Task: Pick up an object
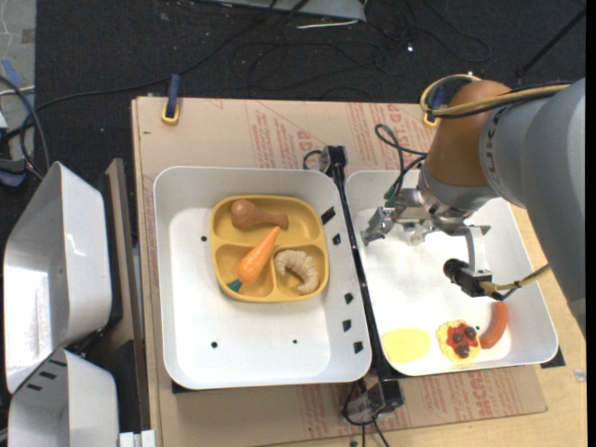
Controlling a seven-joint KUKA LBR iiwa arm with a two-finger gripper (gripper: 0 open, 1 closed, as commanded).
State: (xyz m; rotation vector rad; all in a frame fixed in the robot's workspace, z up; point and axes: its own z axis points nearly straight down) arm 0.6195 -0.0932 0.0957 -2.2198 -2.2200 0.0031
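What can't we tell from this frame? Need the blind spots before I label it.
- Gripper, camera view: finger state unreadable; the wrist above covers them and the metal parts blur together.
- Right bin: its upper area is hidden under the arm.
- Arm: cut off by the right edge.
- Small round piece beside the sausage: too small to identify.
- Teal bit at the carrot's end: too small to name.

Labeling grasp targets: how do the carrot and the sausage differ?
The carrot lies in the yellow plate in the left bin; the sausage lies directly on the floor of the right bin. The carrot tapers to a point and has a green end; the sausage is evenly thick with rounded ends. The carrot is orange, the sausage redder. Both are elongated toy foods lying diagonally.
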